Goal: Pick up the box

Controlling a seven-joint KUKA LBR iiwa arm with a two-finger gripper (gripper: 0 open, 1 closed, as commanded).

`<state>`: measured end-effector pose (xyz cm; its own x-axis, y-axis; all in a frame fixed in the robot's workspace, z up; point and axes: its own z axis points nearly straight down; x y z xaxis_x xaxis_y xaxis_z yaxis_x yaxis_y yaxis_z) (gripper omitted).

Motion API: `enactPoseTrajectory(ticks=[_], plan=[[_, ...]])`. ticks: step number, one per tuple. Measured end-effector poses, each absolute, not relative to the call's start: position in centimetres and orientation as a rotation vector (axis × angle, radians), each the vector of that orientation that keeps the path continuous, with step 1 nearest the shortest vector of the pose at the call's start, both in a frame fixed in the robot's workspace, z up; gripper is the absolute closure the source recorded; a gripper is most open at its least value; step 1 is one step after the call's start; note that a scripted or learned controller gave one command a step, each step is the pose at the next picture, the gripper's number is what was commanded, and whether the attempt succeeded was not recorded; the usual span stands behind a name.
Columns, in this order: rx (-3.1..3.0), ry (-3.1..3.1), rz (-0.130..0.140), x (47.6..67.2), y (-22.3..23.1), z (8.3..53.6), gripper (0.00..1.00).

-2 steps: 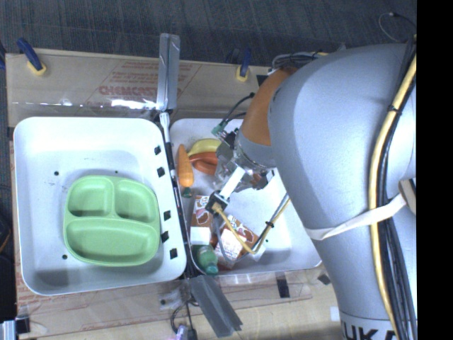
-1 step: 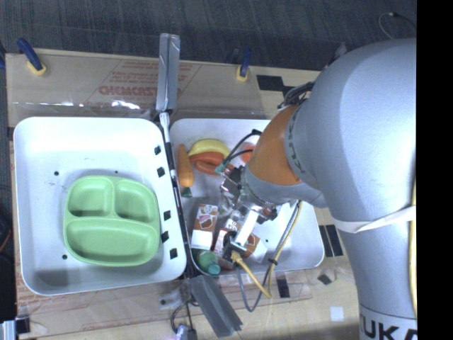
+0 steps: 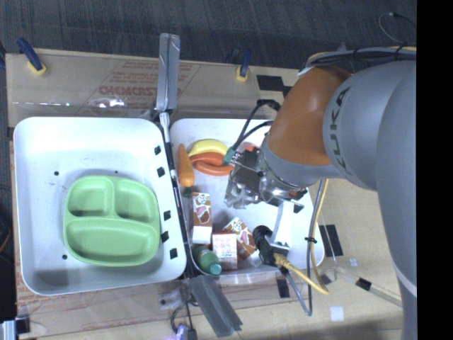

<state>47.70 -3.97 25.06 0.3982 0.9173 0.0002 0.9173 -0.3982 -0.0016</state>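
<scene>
Camera view: a small box [image 3: 202, 208] with a brown and white printed face is seen lying in the right bin [image 3: 311, 250], near that bin's left wall and below an orange carrot [image 3: 185, 166]. Just below it a white block [image 3: 202, 234] is found, and further down a green bottle [image 3: 208, 260] rests against the bin's lower left corner. Beside these, a second printed carton [image 3: 225, 248] and a crumpled packet [image 3: 241, 236] are placed. A yellow banana [image 3: 207, 147] and an orange ring-shaped piece [image 3: 210, 165] lie near the bin's upper end. The gripper [image 3: 239, 187] is held over the bin just right of the box, apart from it; nothing is seen in its grasp, and its opening cannot be told. A green divided plate [image 3: 112, 219] is set in the left bin [image 3: 42, 137].
</scene>
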Motion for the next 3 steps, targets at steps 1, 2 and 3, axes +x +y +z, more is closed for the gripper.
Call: enactPoseTrajectory(ticks=[1,2,3], plan=[[-2.604,-1.782,-0.015,48.1,-13.8,12.3,1.0],[-2.635,-1.702,0.002,48.2,-13.7,9.1,1.0],[-2.897,-1.207,0.003,47.6,-9.9,9.1,1.0]])
